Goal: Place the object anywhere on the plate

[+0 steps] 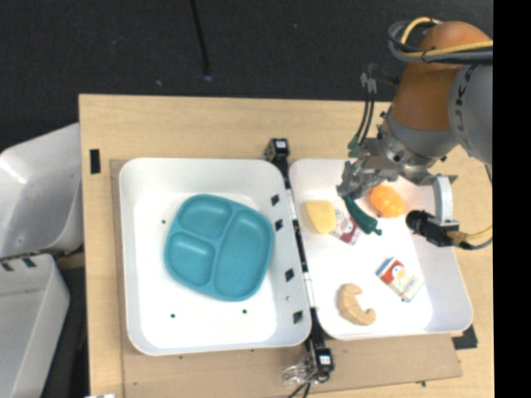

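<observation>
Plate: one teal plate with three compartments lies flat near the middle of the left white bin. It carries nothing.

Bins: two shallow white bins stand side by side on the wooden surface. The right white bin holds five loose things:
- one orange fruit, near the bin's rear, just beside the gripper;
- one pale yellow rounded object, near the bin's left wall;
- one small packet with a reddish edge, just right of the yellow object;
- one small carton printed in red, white and blue, toward the bin's right side;
- one tan croissant-shaped object, near the bin's front.

Gripper: one gripper hangs over the rear of the right bin, between the yellow object and the orange fruit. Whether its parts are spread or closed cannot be determined from this view. A green strip lies directly below it, touching the packet; contact with the gripper cannot be determined.

Arm: one grey arm with an orange band enters from the right.
</observation>
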Tool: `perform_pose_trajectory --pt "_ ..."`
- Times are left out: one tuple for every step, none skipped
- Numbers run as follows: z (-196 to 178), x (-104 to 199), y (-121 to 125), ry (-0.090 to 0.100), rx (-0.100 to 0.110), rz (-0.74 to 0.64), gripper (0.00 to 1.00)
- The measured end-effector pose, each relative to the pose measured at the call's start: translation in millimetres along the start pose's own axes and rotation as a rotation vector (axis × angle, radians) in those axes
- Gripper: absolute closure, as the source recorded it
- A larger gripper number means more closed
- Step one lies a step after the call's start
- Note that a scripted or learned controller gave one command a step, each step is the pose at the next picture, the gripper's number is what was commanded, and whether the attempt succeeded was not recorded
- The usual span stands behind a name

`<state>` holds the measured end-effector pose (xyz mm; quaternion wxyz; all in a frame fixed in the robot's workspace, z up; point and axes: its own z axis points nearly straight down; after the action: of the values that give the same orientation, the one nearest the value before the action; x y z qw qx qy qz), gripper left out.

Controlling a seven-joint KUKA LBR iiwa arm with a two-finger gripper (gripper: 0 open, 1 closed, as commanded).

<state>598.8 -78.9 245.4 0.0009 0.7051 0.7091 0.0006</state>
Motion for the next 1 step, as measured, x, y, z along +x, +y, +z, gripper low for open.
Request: perform_pose_trajectory --pt "10.6 44.8 19.8 0.0 0.0 0.0 1.0"
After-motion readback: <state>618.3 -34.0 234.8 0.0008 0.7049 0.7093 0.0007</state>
